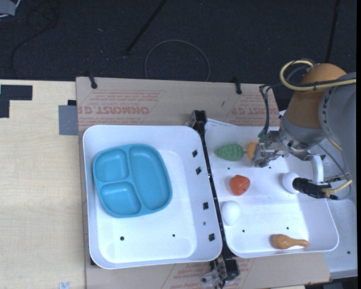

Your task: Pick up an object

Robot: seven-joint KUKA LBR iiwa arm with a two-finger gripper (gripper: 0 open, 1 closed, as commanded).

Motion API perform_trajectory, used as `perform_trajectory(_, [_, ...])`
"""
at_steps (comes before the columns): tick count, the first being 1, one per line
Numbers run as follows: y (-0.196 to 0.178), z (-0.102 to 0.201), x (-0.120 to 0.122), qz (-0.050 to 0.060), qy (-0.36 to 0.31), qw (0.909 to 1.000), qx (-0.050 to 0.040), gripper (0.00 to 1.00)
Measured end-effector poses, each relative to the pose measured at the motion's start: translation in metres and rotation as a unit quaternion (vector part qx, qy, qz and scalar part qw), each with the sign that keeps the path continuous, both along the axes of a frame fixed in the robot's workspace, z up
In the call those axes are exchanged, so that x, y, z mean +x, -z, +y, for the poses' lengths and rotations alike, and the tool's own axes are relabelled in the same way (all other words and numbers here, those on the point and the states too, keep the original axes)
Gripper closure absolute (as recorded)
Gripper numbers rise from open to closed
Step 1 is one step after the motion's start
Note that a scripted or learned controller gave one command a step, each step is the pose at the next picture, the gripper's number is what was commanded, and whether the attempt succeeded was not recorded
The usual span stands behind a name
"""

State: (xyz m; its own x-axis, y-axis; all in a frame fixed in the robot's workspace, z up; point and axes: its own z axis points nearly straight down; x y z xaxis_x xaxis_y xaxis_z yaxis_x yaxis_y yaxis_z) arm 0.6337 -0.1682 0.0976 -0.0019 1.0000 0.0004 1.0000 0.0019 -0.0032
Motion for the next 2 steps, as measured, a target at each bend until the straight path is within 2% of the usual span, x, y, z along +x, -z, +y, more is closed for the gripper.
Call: perform_trajectory(2, [-0.112, -0.014, 0.001, -0.004, 0.002, 1.0, -0.001, 1.0])
